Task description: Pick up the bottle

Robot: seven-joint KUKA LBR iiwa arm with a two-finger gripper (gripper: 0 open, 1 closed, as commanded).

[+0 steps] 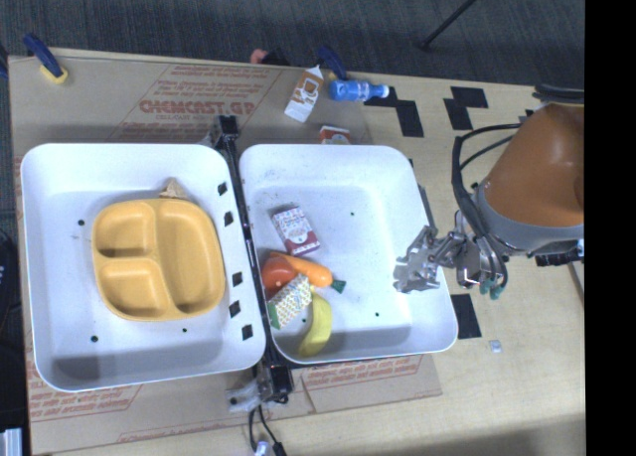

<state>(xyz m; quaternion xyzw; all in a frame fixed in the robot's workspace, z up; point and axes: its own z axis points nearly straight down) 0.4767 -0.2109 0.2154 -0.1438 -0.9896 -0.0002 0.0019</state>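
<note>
Lying untouched on the surface [497, 384] at 12 o'clock, bottle [355, 91]; hovering at 3 o'clock, pincer [417, 270], state indeterminable, grasp pending.

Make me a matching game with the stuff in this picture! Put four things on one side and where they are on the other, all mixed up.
Things:
1. yellow divided plate
2. blue bottle
3. banana
4. gripper

Places:
A. on the bench beyond the bins, outside both
B. at the right bin's right edge
C. in the left bin
D. near the front of the right bin, beside the carrot

Right pairs: 1-C, 2-A, 3-D, 4-B
</note>
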